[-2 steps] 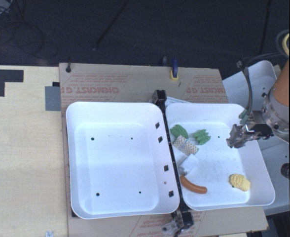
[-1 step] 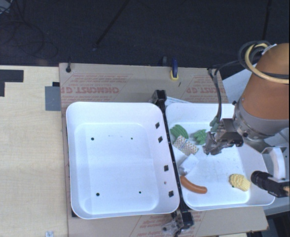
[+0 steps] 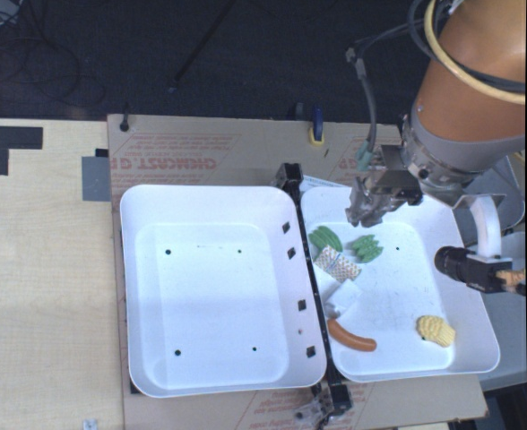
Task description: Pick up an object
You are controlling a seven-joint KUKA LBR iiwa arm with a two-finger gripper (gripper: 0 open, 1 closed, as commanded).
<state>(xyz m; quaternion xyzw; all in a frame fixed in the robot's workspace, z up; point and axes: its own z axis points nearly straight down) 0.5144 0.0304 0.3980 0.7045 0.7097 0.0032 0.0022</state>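
My gripper (image 3: 367,215) hangs over the back of the right bin (image 3: 479,352), its dark fingers pointing down just above a green leafy toy (image 3: 367,247). Nothing shows between the fingers. To the left lies a second green piece (image 3: 325,238), and below it a checkered grey-and-white block (image 3: 338,263). An orange-red sausage (image 3: 351,337) lies near the bin's front left. A yellow corn piece (image 3: 436,331) rests at the front right. A white scrap (image 3: 342,297) lies by the divider.
The left bin (image 3: 147,240) stands beside the right one, joined by a black clamp strip (image 3: 301,267). A black and white fixture (image 3: 475,262) sits at the right bin's right edge. The orange wrist band (image 3: 474,52) looms above.
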